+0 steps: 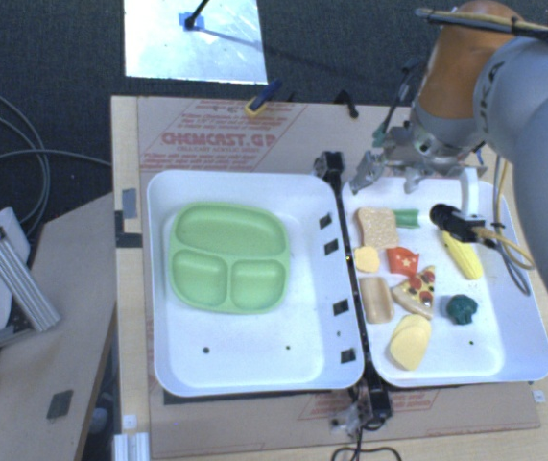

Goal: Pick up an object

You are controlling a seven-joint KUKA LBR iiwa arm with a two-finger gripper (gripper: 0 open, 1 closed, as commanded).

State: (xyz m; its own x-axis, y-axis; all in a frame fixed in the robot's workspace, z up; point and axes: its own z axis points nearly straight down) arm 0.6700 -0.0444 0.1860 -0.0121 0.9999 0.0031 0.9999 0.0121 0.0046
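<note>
The right bin (523, 353) holds several toy foods. Among them are a slice of bread (377, 226), a green piece (406, 217), a yellow cheese cube (367, 259) and a red piece (403, 259). Nearer the front lie a pizza slice (416, 293), a tan bread roll (376, 299), a pale yellow piece (409, 341), a dark green broccoli (462, 307) and a corn cob (464, 254). My gripper (417, 176) hangs over the far end of this bin, just behind the bread and the green piece. I see nothing held in it.
The left bin (187, 353) holds a green divided plate (228, 256). A black hinge strip (343, 257) runs between the bins. The grey arm (533, 113) fills the upper right, above the right bin's far corner. Cardboard (216, 137) lies under both bins.
</note>
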